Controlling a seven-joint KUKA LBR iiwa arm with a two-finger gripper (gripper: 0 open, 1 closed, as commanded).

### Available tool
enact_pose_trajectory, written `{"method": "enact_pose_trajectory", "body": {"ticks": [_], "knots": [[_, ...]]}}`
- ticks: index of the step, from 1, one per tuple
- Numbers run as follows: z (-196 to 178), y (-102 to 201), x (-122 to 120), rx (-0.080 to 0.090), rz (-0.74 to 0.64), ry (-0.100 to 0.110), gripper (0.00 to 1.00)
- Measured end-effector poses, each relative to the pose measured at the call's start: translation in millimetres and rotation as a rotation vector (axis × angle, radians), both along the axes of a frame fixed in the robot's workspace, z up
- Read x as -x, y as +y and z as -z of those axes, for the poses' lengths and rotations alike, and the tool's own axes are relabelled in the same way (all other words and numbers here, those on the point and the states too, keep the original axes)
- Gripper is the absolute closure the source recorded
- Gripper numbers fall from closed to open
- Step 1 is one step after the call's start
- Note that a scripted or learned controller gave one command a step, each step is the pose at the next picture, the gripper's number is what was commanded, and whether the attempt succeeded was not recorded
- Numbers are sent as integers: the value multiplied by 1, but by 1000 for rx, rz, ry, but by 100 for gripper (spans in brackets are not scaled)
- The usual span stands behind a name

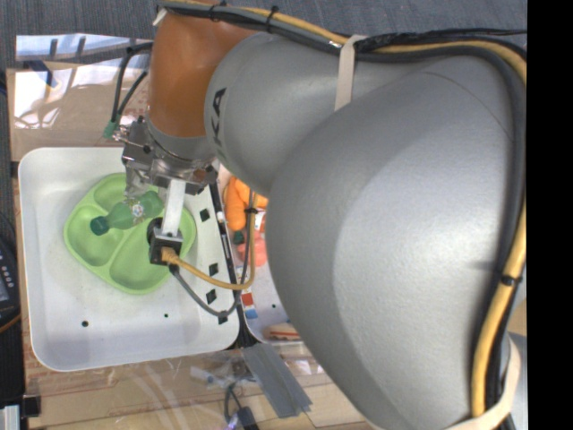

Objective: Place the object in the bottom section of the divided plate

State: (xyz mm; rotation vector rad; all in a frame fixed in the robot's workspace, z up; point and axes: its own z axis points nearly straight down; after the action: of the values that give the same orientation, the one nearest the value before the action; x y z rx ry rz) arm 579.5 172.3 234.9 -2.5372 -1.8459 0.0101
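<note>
Floor: dark grey ribbed carpet (81,3) runs along the top, beyond the bench | Bench: brown wooden top (63,106) under a glossy clear sheet catching bright glare at upper left | Front edge: crinkled clear plastic (152,383), shiny in the light | Light: bright, even, from above

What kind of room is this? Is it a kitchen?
Probably a robot lab, not a kitchen: a big grey arm with cables reaches over a white bin holding a green divided plate on a workbench.

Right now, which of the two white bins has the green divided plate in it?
The left bin. The green divided plate lies in it under the arm, while the right bin is mostly hidden.
</note>
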Motion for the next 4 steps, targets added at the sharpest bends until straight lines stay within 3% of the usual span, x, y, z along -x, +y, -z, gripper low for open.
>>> {"method": "enact_pose_trajectory", "body": {"ticks": [1, 2, 3, 4], "knots": [[12, 22, 61, 0, -251, 0, 100], [-26, 10, 94, 0, -117, -4, 100], [-26, 10, 94, 0, -117, -4, 0], [-91, 47, 13, -2, -330, -6, 0]]}}
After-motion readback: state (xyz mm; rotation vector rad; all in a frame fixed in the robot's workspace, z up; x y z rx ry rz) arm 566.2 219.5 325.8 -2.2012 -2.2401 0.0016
